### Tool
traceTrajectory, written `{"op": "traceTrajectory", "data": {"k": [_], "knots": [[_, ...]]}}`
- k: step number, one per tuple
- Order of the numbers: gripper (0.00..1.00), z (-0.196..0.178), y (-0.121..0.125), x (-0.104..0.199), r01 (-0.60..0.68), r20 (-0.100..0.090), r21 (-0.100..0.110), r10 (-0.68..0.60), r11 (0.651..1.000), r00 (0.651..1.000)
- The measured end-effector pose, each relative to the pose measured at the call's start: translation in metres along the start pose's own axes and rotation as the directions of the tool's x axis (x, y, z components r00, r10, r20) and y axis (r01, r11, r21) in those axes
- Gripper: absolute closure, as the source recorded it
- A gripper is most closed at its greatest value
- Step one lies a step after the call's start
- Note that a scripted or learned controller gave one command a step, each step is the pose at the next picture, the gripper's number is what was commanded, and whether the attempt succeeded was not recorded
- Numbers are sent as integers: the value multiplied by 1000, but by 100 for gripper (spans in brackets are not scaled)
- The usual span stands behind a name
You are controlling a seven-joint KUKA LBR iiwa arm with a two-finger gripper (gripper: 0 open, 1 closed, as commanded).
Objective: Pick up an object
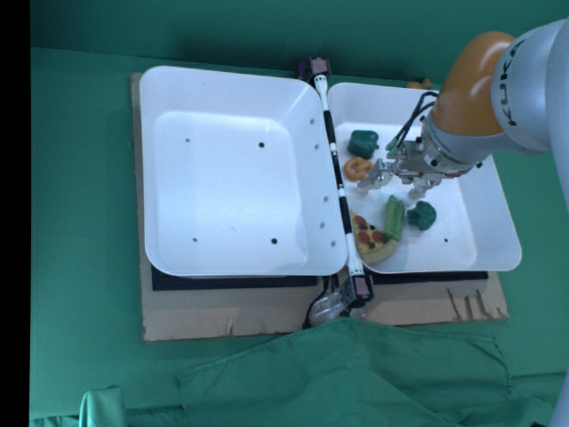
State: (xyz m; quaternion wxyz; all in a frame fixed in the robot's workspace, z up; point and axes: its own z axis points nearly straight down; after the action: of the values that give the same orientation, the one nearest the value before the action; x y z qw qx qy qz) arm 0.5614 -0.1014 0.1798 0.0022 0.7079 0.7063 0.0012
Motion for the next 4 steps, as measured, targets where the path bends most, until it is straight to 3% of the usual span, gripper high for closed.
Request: {"op": "traceTrajectory", "data": {"k": [1,2,3,4], "knots": [[0,-6,-92,-4,-6,4,-16,6,1000,1000],[100,-18,-88,-5,-6,6,-22,6,1000,1000],[0,-17,-89,-5,-6,5,-20,6,1000,1000],[0,-92,-34,-33,-1,4,-9,1,1000,1000]]}}
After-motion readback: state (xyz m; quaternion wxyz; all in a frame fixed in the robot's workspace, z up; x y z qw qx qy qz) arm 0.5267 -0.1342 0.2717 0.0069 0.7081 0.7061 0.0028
